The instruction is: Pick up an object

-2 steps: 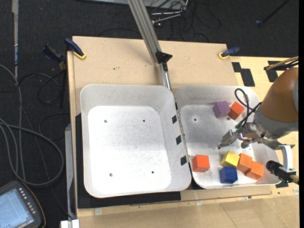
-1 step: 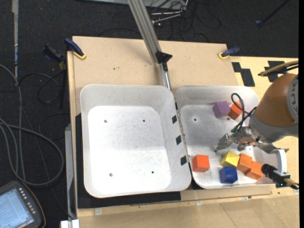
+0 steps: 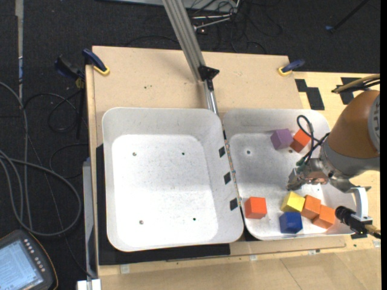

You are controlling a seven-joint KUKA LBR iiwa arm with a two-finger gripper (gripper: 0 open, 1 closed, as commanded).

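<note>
Two shallow white plastic bins side by side, four orange blocks, one purple block, one yellow block, one blue block, all seven blocks around the single gripper, two blue-and-yellow clamps

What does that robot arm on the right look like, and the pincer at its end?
The arm is a thick, rounded tube, orange on its upper band and grey below toward the wrist. A thin black cable loops off its side. The pincer at its end is a small metallic grey piece, too blurred to make out in detail.
</note>
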